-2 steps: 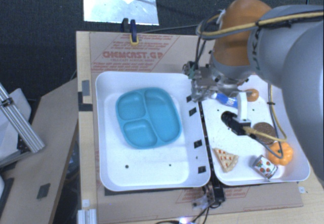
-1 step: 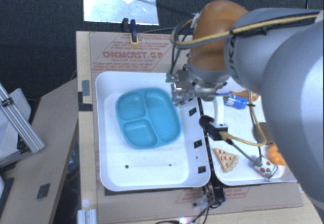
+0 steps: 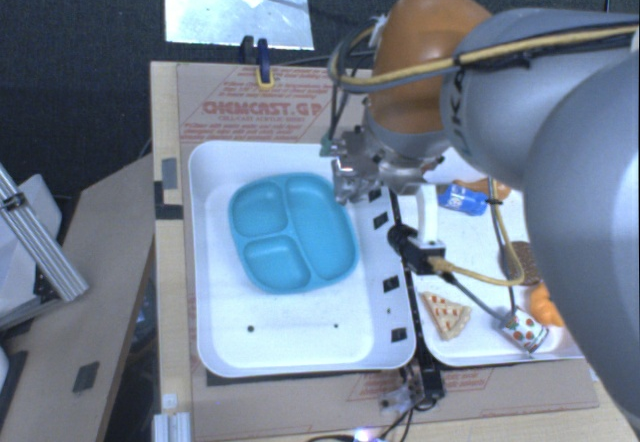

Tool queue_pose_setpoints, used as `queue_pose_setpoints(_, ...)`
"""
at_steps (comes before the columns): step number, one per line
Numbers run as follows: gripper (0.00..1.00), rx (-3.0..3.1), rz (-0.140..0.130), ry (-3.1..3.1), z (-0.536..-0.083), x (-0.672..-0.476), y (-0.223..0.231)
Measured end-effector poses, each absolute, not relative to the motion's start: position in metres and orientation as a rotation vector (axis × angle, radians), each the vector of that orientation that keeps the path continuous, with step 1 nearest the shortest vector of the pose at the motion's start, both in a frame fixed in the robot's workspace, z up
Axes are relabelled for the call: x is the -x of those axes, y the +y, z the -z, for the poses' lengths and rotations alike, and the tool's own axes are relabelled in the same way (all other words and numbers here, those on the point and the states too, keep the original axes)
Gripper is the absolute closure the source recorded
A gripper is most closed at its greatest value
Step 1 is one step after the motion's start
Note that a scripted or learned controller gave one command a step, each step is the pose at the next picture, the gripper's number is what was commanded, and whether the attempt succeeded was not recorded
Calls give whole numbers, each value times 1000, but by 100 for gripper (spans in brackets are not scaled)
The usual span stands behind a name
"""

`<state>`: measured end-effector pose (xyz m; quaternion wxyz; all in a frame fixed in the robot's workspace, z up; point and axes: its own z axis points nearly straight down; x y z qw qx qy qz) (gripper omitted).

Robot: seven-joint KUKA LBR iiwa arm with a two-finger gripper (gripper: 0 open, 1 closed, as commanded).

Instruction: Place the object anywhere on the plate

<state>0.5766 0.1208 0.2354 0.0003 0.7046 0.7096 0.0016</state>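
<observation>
Smooth blue plastic plate (image 3: 294, 231) with 3 compartments in left white bin (image 3: 215, 330), metal gripper (image 3: 347, 188) above plate's right rim, jaw state unclear, triangular waffle-textured toy (image 3: 446, 314) in right bin

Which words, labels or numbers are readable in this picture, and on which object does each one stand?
"CHEMCAST G P" in red capitals, on the brown protective sheet that lies under the bins, behind the left bin; the last letters are partly hidden.
A smaller red line beneath it: too blurred to read.
Red print on the same sheet at the front edge: too blurred to read.
Blue packet in the right bin: white marks, too small to read.
</observation>
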Motion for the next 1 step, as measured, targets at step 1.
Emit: queue_pose_setpoints(1,0,-2215,-3,2227,-234,-577,120)
